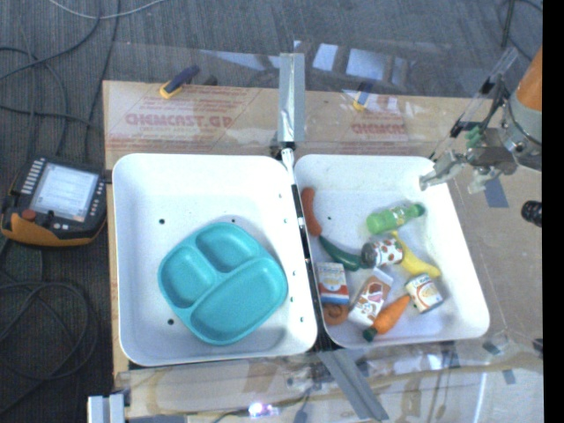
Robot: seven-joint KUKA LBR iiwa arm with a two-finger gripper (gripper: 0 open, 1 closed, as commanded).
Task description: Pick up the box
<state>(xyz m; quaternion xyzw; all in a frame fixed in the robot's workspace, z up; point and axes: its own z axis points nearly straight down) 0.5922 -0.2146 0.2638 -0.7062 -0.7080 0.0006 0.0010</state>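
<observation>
Nearest the lens, a carrot [390,315] lies at the right bin's [467,263] front edge, touching a small box [370,297]. A second box [332,284] sits just left of it. Around them: a can [424,293], banana [416,259], green bottle [395,218] and sausage [308,211]. A teal divided plate [223,281] occupies the left bin [141,201]. The gripper [432,176] hangs over the right bin's far right corner, well apart from both boxes; jaw state cannot be told. Box labels are unreadable.
</observation>
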